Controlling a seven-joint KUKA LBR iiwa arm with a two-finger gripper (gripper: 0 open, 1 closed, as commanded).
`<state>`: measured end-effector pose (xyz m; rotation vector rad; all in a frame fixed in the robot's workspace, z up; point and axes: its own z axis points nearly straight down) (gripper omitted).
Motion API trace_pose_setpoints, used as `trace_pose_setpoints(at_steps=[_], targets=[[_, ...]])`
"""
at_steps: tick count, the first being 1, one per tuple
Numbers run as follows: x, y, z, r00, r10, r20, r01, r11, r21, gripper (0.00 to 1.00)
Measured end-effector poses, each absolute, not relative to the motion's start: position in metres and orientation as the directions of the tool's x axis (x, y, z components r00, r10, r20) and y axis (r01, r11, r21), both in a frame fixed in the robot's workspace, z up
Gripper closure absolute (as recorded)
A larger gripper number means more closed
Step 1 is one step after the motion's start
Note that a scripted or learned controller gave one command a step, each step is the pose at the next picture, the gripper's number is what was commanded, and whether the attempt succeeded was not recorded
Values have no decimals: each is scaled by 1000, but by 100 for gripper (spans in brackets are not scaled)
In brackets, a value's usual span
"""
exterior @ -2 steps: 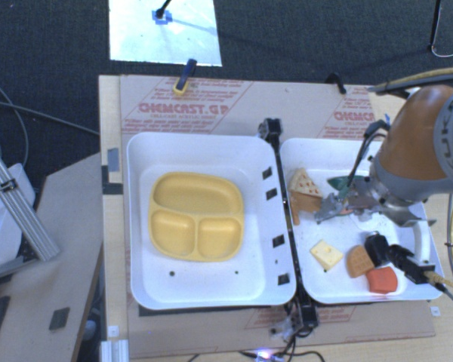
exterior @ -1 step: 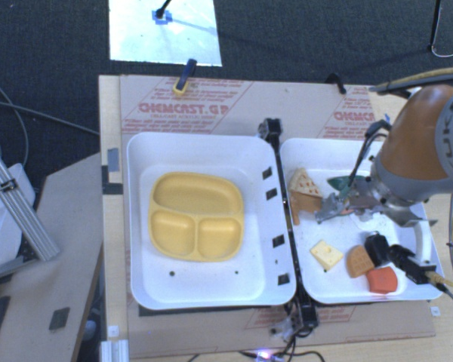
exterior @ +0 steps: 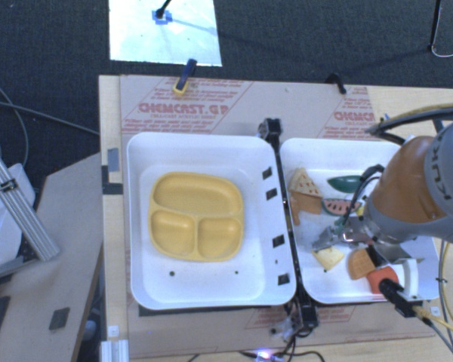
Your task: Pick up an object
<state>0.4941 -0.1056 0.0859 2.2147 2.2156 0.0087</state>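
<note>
Gripper [exterior: 326, 239] hangs low in the right bin [exterior: 317, 151], just above the pale cheese wedge [exterior: 331, 258]; finger state I cannot tell; yellow tray [exterior: 196, 216] fills the left bin [exterior: 204, 145], margins free.

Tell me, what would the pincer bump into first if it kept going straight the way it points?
Probably the pale yellow cheese piece: the pincer points down and left, with that piece just beneath its tip. Depth is hard to judge from above.

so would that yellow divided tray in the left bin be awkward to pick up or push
The yellow tray looks like stiff moulded plastic, so probably light and rigid. It lies flat and wide, so it would likely slide, not tip. Its low rounded rim may give the fingers little to pinch.
</note>
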Motion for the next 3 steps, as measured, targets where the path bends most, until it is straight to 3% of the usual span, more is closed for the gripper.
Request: trace_pose_setpoints(at_steps=[1, 2, 3], targets=[[497, -82, 113, -6, 1000, 0, 1000, 6, 3, 0], [577, 3, 189, -13, 1000, 1, 1000, 13, 13, 0], [582, -88, 185, 5, 1000, -3, 1000, -5, 4, 0]])
